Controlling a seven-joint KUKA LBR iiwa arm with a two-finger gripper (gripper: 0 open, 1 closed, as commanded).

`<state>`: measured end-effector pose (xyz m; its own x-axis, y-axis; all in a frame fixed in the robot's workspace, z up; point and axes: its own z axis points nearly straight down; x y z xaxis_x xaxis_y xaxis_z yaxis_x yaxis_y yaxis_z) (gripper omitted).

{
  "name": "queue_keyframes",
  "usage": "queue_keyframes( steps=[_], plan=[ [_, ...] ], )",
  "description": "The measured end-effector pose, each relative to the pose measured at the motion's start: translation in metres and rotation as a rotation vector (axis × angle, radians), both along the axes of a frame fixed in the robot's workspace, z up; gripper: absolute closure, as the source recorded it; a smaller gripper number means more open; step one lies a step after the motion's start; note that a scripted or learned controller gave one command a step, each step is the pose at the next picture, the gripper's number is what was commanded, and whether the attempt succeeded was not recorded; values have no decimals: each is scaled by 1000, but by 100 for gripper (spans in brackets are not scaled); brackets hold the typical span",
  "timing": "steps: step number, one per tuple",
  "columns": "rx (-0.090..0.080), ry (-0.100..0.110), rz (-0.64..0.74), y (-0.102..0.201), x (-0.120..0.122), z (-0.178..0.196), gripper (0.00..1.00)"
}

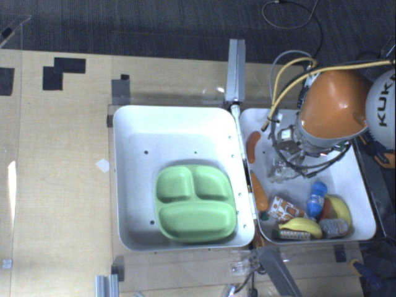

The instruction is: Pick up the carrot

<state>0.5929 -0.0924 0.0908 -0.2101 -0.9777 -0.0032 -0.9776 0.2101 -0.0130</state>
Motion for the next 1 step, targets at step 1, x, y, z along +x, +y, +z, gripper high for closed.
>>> queue_keyframes(
  steps=[1],
  plan=[
    [3, 2, 14, 82, -9, 96, 100]
  ],
)
